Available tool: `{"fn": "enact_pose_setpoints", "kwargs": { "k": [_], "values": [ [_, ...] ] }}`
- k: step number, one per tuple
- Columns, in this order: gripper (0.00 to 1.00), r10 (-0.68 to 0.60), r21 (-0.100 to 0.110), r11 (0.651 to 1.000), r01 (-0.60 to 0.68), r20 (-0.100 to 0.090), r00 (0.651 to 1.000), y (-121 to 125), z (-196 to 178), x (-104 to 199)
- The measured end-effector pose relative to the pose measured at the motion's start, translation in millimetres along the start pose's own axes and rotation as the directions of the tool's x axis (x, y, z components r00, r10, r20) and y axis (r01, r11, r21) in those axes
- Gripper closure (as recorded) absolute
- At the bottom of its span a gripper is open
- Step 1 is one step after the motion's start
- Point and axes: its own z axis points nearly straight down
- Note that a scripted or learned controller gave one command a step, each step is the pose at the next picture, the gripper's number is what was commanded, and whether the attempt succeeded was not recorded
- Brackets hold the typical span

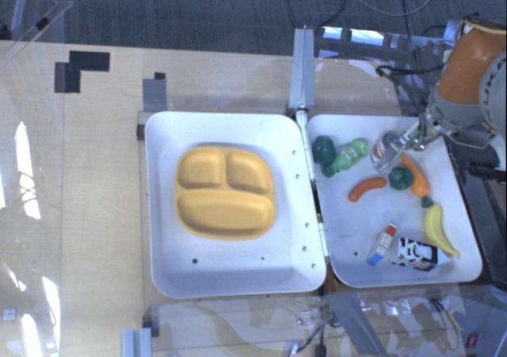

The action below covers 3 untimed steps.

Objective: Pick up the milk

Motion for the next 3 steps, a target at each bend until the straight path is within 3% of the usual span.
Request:
{"fn": "enact_pose_setpoints", "kwargs": {
  "k": [1,2,3],
  "values": [
    [0.0,-0.068,-0.019,0.997,0.068,0.023,0.997,3.0,-121.0,0.8],
    [0.0,-0.387,-0.01,0.922,0.387,0.025,0.922,-12.3,-131.1,11.9],
    [0.0,-0.394,-0.004,0.919,0.394,0.01,0.919,-4.4,-4.5,6.0]
  ]
}}
